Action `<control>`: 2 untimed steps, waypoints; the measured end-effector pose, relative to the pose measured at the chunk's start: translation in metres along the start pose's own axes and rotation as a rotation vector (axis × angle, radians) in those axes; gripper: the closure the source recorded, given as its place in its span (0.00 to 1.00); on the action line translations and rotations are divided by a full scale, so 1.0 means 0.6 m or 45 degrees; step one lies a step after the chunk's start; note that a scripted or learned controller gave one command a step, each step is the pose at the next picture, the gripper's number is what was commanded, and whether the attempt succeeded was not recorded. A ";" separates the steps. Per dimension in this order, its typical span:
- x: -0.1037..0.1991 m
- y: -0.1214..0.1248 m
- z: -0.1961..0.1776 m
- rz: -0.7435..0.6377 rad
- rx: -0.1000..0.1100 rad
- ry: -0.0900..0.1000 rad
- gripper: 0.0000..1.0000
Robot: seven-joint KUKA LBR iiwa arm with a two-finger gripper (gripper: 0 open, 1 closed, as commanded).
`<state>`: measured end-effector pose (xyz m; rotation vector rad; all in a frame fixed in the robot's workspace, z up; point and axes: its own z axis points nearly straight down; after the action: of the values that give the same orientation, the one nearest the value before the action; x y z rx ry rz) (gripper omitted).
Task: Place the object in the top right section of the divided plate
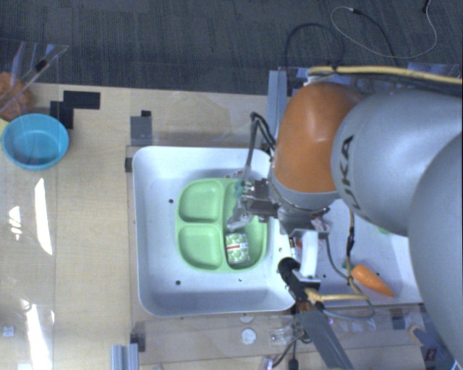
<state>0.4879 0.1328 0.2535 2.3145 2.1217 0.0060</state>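
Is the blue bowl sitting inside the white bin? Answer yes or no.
No. The blue bowl stands on the bench, left of the white bin.

We see a light wooden bench (72, 289) from above. Past its far edge lies a dark grey floor (159, 36) that looks like carpet. Thin cables (376, 22) curl over the floor near the top right. A round blue bowl (35, 141) sits on the bench at the left. Beside it we see a black stepped shape (72, 105). Something orange (9, 90) shows in the far left corner, under clear plastic. Bright light shines off the wood on the left. Grey metal brackets (141, 128) sit on the bench.
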 end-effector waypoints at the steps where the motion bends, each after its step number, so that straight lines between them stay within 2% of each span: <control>1: -0.163 0.082 -0.169 -0.094 -0.009 -0.001 0.00; 2: -0.160 0.085 -0.186 -0.102 -0.017 -0.002 1.00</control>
<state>0.5299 0.0327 0.3651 2.2199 2.2051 0.0181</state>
